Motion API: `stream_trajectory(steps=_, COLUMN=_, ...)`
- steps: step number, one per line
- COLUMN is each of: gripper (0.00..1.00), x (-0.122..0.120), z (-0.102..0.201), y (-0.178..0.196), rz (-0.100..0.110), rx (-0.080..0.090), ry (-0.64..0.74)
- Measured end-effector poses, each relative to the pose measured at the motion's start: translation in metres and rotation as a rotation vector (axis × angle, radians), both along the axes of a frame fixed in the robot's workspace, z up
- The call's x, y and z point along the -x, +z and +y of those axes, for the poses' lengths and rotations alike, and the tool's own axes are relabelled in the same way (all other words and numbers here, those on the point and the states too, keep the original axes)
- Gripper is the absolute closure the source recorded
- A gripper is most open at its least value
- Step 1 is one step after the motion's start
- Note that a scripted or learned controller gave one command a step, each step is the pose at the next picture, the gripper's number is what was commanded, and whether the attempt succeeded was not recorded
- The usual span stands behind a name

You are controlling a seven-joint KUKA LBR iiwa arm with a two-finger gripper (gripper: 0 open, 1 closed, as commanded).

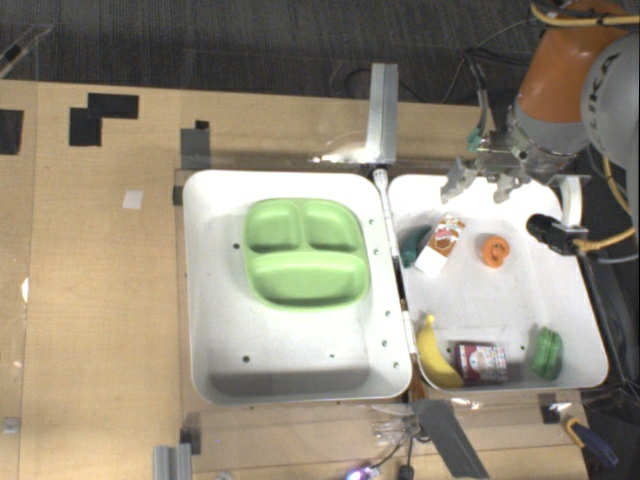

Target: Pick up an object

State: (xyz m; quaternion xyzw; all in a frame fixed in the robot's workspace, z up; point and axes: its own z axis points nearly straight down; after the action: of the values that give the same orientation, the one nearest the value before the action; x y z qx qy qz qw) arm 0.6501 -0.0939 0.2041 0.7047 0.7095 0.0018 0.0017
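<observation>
My gripper hangs over the far edge of the right bin, open, with nothing between its fingers. Just below it lies a red and white snack packet beside a dark green item. A small orange object sits to the right of the packet. Along the bin's near side lie a banana, a dark red can on its side and a green round object.
The left bin holds a green divided plate. A metal post stands behind the wall between the bins. Cables and a black fitting hang from the arm over the right bin's right side.
</observation>
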Motion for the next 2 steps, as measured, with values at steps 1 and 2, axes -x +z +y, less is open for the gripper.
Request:
stream_trajectory(steps=1, gripper=0.0, x=0.003, z=-0.01, y=-0.058, rz=0.001, rx=-0.002, ry=-0.141)
stream_trajectory(steps=2, gripper=0.0, x=0.009, z=-0.001, y=-0.115, rz=-0.006, rx=0.0, ry=-0.154)
